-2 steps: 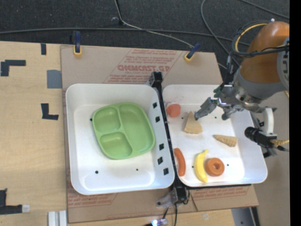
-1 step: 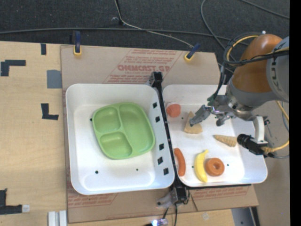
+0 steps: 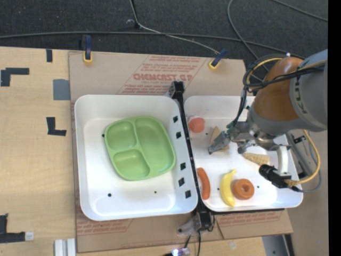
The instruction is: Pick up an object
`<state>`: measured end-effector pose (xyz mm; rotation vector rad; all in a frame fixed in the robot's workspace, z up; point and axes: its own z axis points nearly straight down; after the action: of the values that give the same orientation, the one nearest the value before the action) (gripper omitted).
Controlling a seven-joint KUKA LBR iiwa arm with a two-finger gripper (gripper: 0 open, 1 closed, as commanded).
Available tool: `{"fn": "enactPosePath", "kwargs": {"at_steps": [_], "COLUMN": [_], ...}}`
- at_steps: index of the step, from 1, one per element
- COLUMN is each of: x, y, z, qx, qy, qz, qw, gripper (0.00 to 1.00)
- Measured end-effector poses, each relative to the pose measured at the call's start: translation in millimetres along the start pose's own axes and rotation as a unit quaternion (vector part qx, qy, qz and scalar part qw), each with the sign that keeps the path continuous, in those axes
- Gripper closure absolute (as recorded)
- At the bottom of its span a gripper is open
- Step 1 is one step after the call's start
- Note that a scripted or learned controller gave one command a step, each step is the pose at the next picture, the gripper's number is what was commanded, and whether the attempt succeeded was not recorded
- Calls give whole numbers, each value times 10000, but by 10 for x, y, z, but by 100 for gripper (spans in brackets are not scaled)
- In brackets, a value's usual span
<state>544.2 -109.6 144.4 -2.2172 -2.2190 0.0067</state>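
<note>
Red print on the cardboard sheet (image 3: 160, 73) under the bins, seen upside down, reads roughly "CHEMCAST GP"; smaller lines beneath are illegible.

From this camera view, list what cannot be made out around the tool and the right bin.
- Tool: fingers small and dark, open or shut unclear.
- Tan wedge: the tool overlaps it; contact unclear.
- Pale piece: partly hidden under the arm.
- Right bin: its right wall is hidden by the arm.
</note>
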Motion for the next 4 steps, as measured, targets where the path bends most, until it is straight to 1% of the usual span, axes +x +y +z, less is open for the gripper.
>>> {"fn": "enactPosePath", "kwargs": {"at_steps": [1, 2, 3, 4], "x": [5, 83, 84, 540], "y": [13, -49, -41, -4], "z": [-127, -672, -1026, -1051], "qx": [-18, -52, -48, -31], "qy": [0, -4, -6, 4], "qz": [-8, -5, -1, -26], "qw": [10000, 10000, 10000, 10000], "gripper": [100, 100, 100, 100]}}
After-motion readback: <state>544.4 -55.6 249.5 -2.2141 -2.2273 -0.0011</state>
